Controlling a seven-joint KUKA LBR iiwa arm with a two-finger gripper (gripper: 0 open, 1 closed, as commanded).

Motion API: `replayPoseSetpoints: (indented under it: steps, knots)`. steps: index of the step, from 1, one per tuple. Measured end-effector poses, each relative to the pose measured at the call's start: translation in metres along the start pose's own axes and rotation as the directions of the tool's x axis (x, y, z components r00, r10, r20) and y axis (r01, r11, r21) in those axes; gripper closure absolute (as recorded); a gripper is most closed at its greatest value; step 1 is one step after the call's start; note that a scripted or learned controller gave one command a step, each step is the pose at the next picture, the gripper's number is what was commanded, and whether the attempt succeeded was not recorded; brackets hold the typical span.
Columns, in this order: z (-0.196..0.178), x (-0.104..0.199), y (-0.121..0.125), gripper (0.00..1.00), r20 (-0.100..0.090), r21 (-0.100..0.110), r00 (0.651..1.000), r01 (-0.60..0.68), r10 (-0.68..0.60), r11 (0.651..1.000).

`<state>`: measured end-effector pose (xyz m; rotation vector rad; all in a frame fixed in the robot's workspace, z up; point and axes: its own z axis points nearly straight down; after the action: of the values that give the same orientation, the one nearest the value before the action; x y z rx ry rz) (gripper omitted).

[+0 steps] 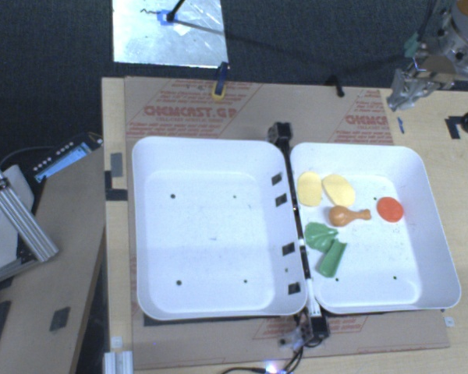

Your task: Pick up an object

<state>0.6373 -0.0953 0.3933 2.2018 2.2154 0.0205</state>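
two green pieces [325, 246], two yellow [323, 188], one orange [348, 216], one red [389, 209]; hand [409, 84] state unclear.

Grey arm w/ orange band [462, 6] cut off at top-right edge; gripper [405, 90] fingers too blurred to read.

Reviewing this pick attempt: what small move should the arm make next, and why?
Probably bring the gripper forward and down over the right bin. It hangs beyond the bin's far edge, while the red disc lies apart from the other pieces, an easy target.
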Motion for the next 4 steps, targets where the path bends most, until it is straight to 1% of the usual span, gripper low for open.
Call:
replayPoseSetpoints:
  steps: [1,2,3,4]
  knots:
    - [-0.047,0.007,0.034,1.00,-0.002,0.011,1.000,0.001,-0.001,1.000]
    - [-0.067,0.030,0.007,1.00,-0.004,0.018,1.000,0.000,0.000,1.000]
    - [-0.095,0.055,-0.011,1.00,-0.004,0.016,1.000,0.001,-0.001,1.000]
    - [-0.117,0.080,-0.047,1.00,-0.004,0.018,1.000,0.000,0.000,1.000]
